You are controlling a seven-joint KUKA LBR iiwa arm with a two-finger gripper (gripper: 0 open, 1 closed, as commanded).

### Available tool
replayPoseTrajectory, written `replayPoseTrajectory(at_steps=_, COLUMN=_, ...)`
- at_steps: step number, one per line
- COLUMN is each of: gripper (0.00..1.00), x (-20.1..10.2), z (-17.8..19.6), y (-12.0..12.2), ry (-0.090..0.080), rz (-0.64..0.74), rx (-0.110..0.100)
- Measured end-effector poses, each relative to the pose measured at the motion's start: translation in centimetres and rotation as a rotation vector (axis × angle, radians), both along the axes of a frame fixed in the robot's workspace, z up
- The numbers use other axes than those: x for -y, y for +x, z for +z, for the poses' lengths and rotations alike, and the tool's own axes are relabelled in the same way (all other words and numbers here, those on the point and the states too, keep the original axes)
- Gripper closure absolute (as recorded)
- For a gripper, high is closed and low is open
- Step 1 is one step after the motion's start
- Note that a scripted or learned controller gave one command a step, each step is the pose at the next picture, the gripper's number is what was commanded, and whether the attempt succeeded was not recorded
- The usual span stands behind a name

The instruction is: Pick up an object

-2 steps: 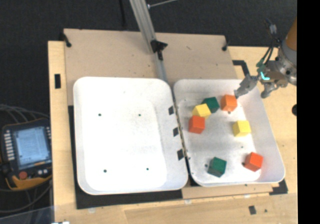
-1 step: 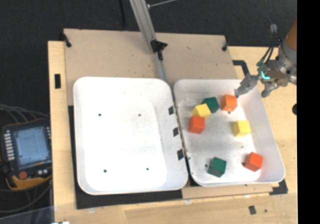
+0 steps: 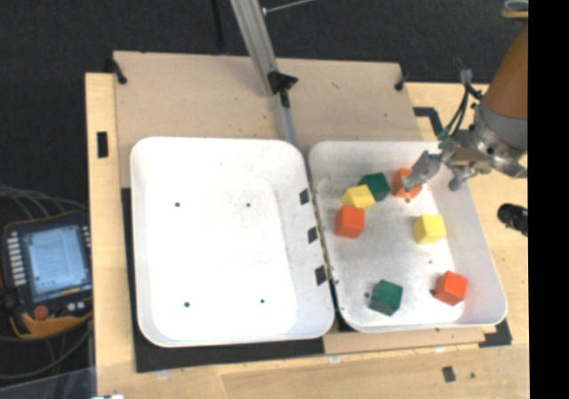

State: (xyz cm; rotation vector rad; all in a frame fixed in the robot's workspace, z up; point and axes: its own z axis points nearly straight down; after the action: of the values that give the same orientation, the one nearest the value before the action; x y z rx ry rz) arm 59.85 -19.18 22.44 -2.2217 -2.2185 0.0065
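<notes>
The grey arm with its orange band (image 3: pixel 508 86) enters at the right edge, and most of it is cut off by the frame there. Its two-finger gripper (image 3: pixel 427 172) hangs over the upper part of the right shallow white bin (image 3: pixel 480 299). Whether its fingers are spread or closed cannot be told.

A small orange block (image 3: pixel 408 184) lies directly under the gripper tip and is partly covered by it, so contact cannot be judged. Just left of it sits a green cube (image 3: pixel 376 185), touching a yellow cube (image 3: pixel 358 197). An orange cube (image 3: pixel 349 221) lies just below that pair. A second yellow cube (image 3: pixel 429 228) lies apart, nearer the middle. A second green cube (image 3: pixel 386 297) and a red-orange cube (image 3: pixel 451 287) lie near the bin's lower rim.

The left white bin (image 3: pixel 142 237) adjoins it. A slanted metal pole (image 3: pixel 252 19) rises behind both.
</notes>
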Motion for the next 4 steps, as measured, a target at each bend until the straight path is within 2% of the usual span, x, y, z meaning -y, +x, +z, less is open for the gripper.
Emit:
replayPoseTrajectory(at_steps=2, gripper=0.00, x=0.3, z=-9.6, y=1.1, ry=0.000, rz=-0.003, rx=0.001)
replayPoseTrajectory(at_steps=3, gripper=1.00, x=0.4, z=-8.1, y=1.3, ry=-0.001, rz=-0.005, rx=0.010)
replayPoseTrajectory(at_steps=4, gripper=1.00, x=-0.4, z=-2.4, y=1.1, ry=0.000, rz=0.005, rx=0.012)
